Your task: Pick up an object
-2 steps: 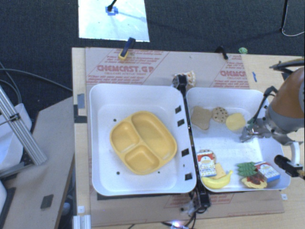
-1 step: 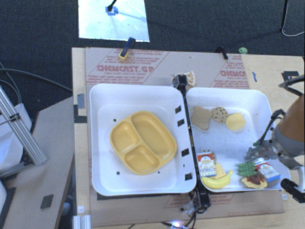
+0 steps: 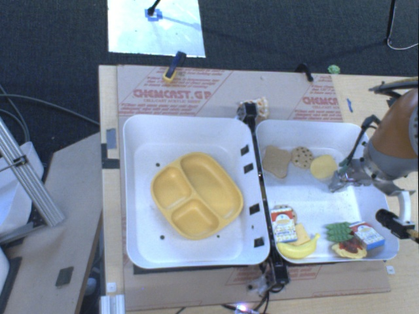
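In the right bin (image 3: 308, 131) several small play-food pieces are laid out, any of which could serve as the object to be picked. A yellow round piece (image 3: 323, 167) is seen near the bin's far right part, with a speckled cookie (image 3: 302, 157) just to its left and a tan bread-shaped slice (image 3: 276, 161) left of that. Nearer the front wall, a small red-and-white carton (image 3: 283, 224) is placed by the divider between the bins; its label cannot be read. A yellow banana (image 3: 300, 247) lies just in front of the carton. Toward the front right corner a green leafy piece (image 3: 340, 231), a flat yellow and red piece (image 3: 349, 248) and a small box with red and blue (image 3: 368, 235) are grouped together, touching or nearly so.

The gripper (image 3: 340, 178) is seen low over the right bin, just right of the yellow round piece and beside the bin's right wall. Nothing is seen between its fingers, and whether they are apart or together cannot be told.

In the left bin (image 3: 141, 136) a yellow three-compartment plate (image 3: 196, 193) is set slightly turned.

Behind both bins, the cardboard sheet (image 3: 216, 87) is printed in red with "CHEMCAST GP", once behind each bin, the right one partly hidden.
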Motion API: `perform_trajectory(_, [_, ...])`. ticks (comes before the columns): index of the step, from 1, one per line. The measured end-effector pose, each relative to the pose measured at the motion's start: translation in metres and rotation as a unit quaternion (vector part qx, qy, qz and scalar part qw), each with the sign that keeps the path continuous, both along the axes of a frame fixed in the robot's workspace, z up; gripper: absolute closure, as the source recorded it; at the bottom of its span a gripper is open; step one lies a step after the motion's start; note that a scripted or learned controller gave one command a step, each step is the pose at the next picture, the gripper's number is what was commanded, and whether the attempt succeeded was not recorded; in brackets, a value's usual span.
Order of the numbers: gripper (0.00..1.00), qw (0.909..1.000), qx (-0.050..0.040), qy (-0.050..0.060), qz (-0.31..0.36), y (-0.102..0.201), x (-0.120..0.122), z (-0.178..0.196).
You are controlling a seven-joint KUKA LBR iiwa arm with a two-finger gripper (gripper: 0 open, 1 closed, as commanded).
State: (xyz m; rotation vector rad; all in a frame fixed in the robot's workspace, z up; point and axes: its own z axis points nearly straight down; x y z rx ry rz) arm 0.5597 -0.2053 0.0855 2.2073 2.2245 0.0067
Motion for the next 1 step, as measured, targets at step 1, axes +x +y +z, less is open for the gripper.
perform_trajectory(1, [1.00, 1.0000, 0.0019, 0.006, -0.005, -0.0016, -0.0763, -0.0012])
